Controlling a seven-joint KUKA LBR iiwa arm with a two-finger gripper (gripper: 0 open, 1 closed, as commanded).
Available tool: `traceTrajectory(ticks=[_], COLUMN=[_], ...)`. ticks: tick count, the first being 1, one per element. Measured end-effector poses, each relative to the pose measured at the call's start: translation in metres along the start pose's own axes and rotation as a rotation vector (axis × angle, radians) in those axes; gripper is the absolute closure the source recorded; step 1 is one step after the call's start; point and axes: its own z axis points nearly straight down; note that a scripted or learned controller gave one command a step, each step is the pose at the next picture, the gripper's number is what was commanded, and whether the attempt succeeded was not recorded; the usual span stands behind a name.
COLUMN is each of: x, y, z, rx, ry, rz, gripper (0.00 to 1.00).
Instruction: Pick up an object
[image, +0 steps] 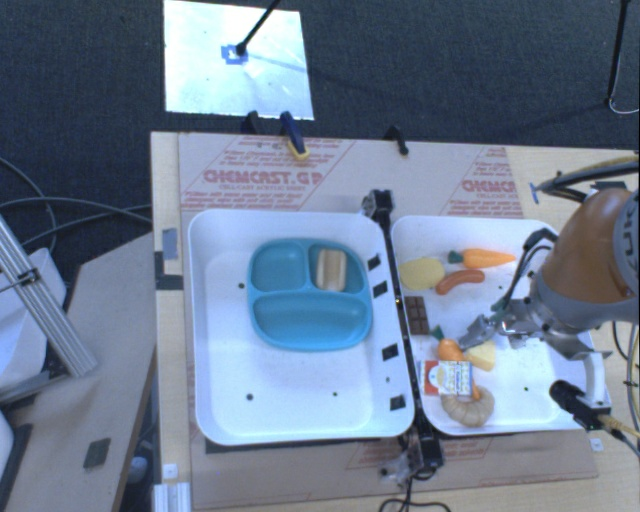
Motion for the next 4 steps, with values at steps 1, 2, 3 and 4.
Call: traceTrajectory(ticks=[1,2,3,4], x=[0.0,0.0,-0.011,-0.005], y=[0.0,0.002,0.004,0.012], z=[0.023,0.011,-0.046,-0.105], rx=[-0.002,-0.006,-0.009,-0.01], ry=[-0.001,-0.002,-0.003,-0.003], rz=[0.0,-0.001,0.0,-0.004], gripper=[0.0,1.0,1.0,1.0])
